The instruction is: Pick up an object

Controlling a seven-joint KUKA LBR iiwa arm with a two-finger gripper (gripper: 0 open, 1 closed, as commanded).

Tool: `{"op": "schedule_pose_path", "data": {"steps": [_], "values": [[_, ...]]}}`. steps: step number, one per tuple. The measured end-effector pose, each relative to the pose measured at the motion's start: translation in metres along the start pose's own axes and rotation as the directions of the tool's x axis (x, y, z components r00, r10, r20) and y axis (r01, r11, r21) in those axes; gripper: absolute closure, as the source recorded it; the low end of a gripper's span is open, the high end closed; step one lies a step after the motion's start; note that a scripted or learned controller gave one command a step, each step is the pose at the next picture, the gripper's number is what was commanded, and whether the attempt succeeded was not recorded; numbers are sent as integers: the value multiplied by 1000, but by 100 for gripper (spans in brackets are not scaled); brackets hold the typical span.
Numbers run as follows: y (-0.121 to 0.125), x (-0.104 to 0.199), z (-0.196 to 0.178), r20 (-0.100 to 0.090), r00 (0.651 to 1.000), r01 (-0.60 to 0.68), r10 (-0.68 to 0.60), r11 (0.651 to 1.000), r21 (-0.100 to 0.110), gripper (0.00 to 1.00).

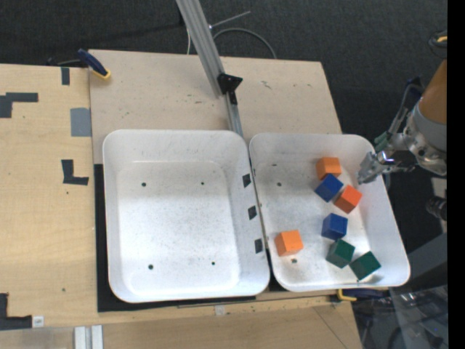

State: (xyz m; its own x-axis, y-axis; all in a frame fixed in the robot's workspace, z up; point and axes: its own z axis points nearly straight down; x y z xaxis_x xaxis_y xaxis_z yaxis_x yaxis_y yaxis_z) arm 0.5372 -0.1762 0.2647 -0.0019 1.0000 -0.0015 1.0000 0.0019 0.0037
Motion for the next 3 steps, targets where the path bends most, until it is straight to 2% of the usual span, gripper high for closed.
{"op": "schedule_pose_path", "data": {"steps": [1, 2, 3], "values": [[31, 50, 6, -2, 1000, 4, -4, 1000, 4, 100], [52, 103, 2, -3, 1000, 5, -5, 1000, 4, 100], [62, 150, 5, -2, 1000, 4, -4, 1000, 5, 100]]}}
